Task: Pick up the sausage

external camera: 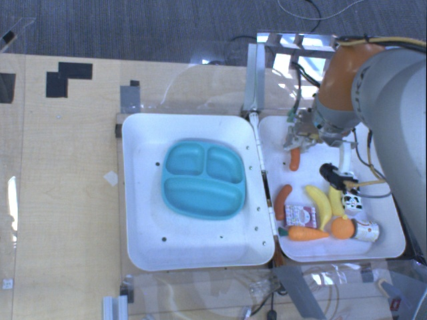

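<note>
Wooden tabletop (67, 199), right bin (393, 242): sausage (283, 201) is seen below the tool (295, 141), lengthwise near-upright; tool state cannot be told.

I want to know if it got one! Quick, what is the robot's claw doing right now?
Gripper: low over the right bin, just above a small sausage. Whether it grips the sausage cannot be told.

A light wood-grain table (60, 199) fills the left and lower part of the view, with black square markers (67, 79) near its far edge. Beyond lies dark grey ribbed carpet (147, 15), crossed by a thin white cable (313, 5). Clear plastic sheeting glints over the table.
</note>
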Robot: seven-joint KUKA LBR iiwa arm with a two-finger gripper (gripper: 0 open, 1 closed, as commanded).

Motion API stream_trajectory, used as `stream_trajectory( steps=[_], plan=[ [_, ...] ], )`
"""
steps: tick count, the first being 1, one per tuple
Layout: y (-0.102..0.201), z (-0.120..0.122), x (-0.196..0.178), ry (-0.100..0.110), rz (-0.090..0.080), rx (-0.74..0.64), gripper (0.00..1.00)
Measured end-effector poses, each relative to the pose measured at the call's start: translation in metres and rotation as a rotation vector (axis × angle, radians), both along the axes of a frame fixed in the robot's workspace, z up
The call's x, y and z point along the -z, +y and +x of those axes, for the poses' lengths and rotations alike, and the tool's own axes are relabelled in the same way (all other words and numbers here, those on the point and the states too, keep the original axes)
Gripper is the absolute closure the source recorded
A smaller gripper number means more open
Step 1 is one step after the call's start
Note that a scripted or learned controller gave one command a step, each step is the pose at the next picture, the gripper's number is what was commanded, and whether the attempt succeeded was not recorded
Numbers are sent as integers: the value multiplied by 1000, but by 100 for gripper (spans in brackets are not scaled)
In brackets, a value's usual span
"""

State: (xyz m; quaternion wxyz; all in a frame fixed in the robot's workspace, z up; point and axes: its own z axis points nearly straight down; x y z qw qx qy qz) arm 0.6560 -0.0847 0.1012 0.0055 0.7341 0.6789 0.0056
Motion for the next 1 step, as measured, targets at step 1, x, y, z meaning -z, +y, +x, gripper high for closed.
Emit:
stream_trajectory(
  steps=[1],
  plan=[
    [67, 14, -85, 10, 5, 393, 100]
  ],
)
